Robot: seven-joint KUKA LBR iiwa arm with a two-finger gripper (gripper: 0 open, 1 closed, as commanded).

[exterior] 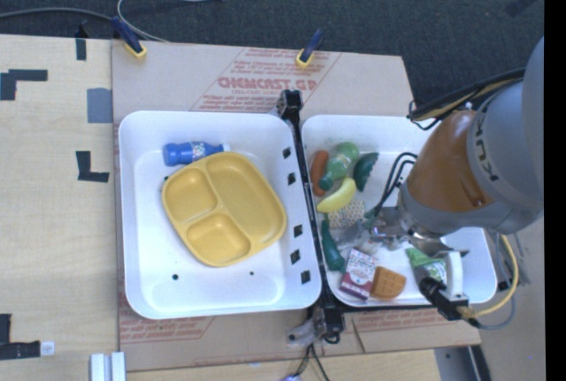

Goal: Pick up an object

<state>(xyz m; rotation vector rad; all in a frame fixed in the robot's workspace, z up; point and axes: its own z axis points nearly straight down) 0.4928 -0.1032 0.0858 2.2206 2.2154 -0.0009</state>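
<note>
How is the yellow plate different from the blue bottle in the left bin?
The yellow plate is wide, flat and split into three compartments; the blue bottle is small, narrow and lies on its side. The plate fills the bin's middle; the bottle lies by its far wall, against the plate's rim. Both rest in the left bin.
</note>
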